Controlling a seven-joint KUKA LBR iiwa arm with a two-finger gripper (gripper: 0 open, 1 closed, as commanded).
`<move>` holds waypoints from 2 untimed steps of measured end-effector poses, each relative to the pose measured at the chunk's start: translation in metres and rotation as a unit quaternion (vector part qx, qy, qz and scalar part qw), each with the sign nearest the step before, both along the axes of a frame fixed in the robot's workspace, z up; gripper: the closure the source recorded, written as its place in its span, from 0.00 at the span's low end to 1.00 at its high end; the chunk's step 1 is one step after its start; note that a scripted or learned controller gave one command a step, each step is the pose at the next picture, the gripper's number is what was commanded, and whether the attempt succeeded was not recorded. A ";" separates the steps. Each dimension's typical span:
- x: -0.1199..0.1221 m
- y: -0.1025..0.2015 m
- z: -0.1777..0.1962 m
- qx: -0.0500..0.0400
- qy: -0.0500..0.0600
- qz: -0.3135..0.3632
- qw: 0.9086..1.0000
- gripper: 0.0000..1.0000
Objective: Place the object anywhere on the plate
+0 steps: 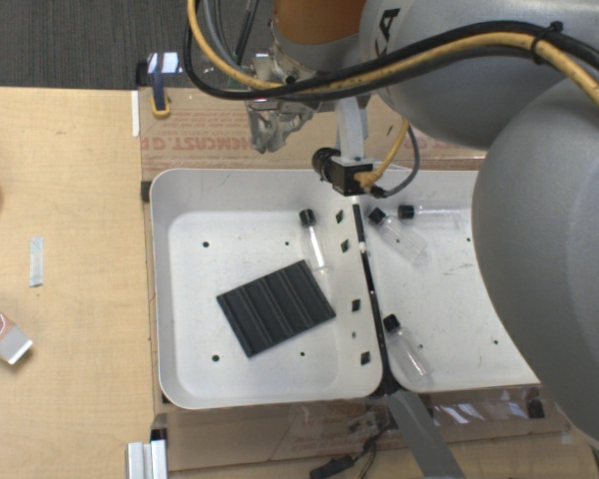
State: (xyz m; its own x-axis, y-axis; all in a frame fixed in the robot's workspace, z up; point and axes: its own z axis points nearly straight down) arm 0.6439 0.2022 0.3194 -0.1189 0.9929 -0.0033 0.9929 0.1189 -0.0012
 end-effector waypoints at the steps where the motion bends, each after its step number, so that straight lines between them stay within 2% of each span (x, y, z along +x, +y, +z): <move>1: 0.006 0.019 0.016 0.000 0.000 0.082 0.997 1.00; 2: -0.004 0.012 0.054 0.000 0.000 0.190 0.982 1.00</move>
State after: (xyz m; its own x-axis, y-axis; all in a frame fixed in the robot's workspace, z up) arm 0.6399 0.2140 0.3730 -0.4811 0.8767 -0.0027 0.8767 0.4811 -0.0005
